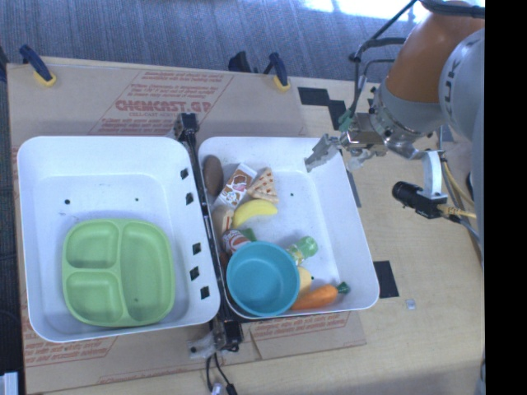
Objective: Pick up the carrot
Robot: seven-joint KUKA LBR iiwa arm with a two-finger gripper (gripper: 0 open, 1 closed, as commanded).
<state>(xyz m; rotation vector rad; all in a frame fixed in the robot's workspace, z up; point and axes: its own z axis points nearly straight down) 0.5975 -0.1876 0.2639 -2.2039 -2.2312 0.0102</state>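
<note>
The orange carrot (pixel 316 297) with a green top lies along the front wall of the right bin (pixel 354 220), just right of the blue bowl (pixel 262 279). My gripper (pixel 337 155) hangs over the bin's far right rim, well behind the carrot. Its fingers are spread open with nothing between them.
The right bin also holds a banana (pixel 254 212), a waffle-like wedge (pixel 264 185), a small packet (pixel 235 189), a brown item (pixel 212 174) and a green-capped bottle (pixel 302 248). A green divided plate (pixel 119 271) lies in the left bin (pixel 49 171). Clamps (pixel 277 68) hold the cardboard at the back.
</note>
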